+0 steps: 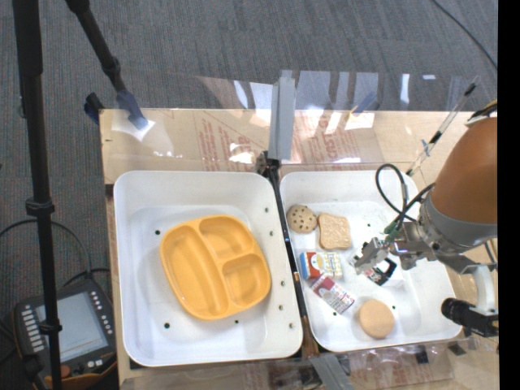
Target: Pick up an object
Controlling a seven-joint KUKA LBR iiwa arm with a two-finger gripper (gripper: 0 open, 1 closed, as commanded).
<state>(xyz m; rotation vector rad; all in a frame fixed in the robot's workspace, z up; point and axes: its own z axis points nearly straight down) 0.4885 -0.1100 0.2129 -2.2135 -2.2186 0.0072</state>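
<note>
So the gripper (375,263) hangs low in the right bin (422,319); can't tell what state it's in. Closest grab looks like the small red-and-white packet (331,292), just down-left of it, long axis running diagonal.

A: What's in the left bin (130,218)?
B: A yellow divided plate (214,266) with three compartments, lying flat near the middle.

A: And the right bin (349,181)?
B: A cookie (301,218) beside a slice of toast (334,231) toward the back. In front of them, a small carton (320,264) and a red-and-white packet (332,292). A round tan bun (376,318) sits near the front edge.

A: The arm?
B: It reaches in from the right; the gripper (375,262) hangs over the bin's middle, just right of the carton, between toast and bun
</note>
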